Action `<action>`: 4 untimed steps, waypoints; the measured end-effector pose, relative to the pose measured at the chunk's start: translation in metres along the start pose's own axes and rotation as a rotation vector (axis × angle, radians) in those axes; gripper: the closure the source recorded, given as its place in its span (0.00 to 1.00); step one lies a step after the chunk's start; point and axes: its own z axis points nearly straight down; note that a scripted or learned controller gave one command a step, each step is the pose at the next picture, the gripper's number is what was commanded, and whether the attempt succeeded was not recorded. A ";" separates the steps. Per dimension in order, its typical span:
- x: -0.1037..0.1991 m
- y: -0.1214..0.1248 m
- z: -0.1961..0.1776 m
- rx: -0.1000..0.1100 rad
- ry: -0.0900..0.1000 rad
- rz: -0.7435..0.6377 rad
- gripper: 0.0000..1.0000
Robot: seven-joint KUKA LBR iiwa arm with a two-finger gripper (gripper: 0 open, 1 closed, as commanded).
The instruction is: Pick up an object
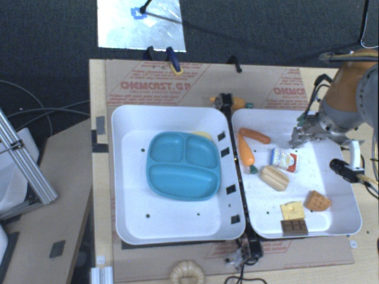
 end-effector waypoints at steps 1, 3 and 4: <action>-0.006 -0.002 -0.046 0.002 0.001 0.005 1.00; -0.003 -0.002 -0.129 0.002 0.001 0.001 1.00; 0.050 0.013 -0.137 0.002 0.002 -0.002 1.00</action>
